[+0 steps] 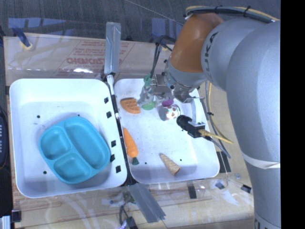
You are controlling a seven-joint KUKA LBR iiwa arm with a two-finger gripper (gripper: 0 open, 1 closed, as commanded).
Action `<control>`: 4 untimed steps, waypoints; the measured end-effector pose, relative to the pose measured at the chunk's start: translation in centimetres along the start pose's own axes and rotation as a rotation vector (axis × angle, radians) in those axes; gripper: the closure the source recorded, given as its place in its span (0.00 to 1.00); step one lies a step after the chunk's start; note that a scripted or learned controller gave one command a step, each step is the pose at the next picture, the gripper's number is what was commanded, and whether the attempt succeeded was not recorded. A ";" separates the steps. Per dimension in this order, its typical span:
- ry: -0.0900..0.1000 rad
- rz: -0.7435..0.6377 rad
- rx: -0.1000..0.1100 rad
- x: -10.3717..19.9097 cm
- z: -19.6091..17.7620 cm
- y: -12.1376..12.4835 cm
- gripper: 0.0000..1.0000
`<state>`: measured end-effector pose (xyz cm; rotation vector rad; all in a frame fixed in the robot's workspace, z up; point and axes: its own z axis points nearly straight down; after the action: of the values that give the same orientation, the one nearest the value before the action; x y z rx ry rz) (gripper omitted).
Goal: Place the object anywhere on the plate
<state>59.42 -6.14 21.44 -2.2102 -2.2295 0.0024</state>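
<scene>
A blue divided plate (74, 149) lies in the left bin (28, 94). In the right bin (200, 163), my gripper (148, 95) hangs low over the far end. A small green piece (148, 106) sits right beneath it. A purple and white toy (168, 109) lies just to the right of the gripper. An orange bread-like piece (130, 105) lies to its left, near the divider. The gripper's tip is tangled with the green piece in this view, and I see nothing clearly held.
A carrot (131, 144) lies along the right bin's left wall. A tan cone-shaped piece (170, 163) rests near that bin's front edge. The arm's large grey body (248, 80) covers the bench's right side.
</scene>
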 end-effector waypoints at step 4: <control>0.000 0.001 -0.001 10.6 0.7 -11.6 1.00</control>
<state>47.70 4.36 20.79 -2.2120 -2.2286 0.0020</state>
